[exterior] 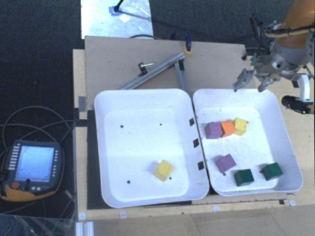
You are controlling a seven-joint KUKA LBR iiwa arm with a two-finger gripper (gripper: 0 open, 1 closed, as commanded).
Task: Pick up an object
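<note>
The gripper [252, 82] is held above the far rim of the right bin [283, 117], apparently so that a descent can be made onto the blocks within. Its fingers are seen spread apart, and nothing is held or touched between them. In that bin, a purple block [213, 130], an orange block [227, 128] and a yellow block [240, 126] are packed touching near its middle; two green blocks [243, 177] are set nearer its front edge.
</note>
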